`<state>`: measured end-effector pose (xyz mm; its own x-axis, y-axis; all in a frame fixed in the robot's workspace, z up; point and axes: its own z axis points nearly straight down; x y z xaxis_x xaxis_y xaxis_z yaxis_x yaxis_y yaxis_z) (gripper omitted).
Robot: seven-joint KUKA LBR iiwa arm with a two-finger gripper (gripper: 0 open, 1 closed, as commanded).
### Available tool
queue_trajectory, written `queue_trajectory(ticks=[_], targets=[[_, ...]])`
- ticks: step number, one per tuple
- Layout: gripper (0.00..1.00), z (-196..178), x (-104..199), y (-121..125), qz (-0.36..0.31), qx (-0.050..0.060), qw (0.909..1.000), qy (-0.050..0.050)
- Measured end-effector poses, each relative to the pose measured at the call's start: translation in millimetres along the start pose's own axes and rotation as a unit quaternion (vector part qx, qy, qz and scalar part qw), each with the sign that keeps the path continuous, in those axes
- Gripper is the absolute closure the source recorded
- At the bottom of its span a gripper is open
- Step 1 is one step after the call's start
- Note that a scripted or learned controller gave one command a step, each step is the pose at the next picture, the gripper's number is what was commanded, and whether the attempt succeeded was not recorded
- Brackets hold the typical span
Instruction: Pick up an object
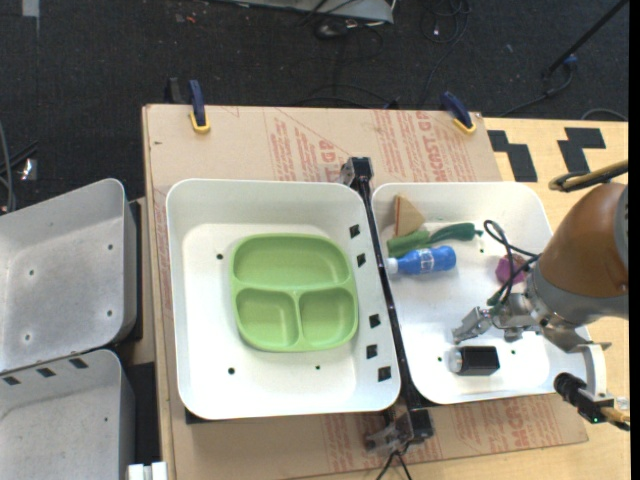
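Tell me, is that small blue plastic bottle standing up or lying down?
Lying down: the small blue plastic bottle rests lengthwise on the right white bin floor.

faint red print across the cardboard sheet [300, 138] covering the tabletop, along its far edge, upside down and too washed out to read. more red print at the near right corner, likewise unreadable. label on the blue bottle [423, 261] too small to read.

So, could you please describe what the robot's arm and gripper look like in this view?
The arm is a rounded body, orange on top and grey below toward the wrist. A thin black cable loops beside it. The gripper is a small assembly of bare grey metal parts.
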<state>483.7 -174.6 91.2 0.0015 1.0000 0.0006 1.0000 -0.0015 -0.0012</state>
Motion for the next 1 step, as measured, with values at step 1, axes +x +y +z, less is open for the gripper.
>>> queue_trajectory(ticks=[1], targets=[[1.00,-10.5,0.3,0.0,0.001,0.000,1.0000,0.000]])
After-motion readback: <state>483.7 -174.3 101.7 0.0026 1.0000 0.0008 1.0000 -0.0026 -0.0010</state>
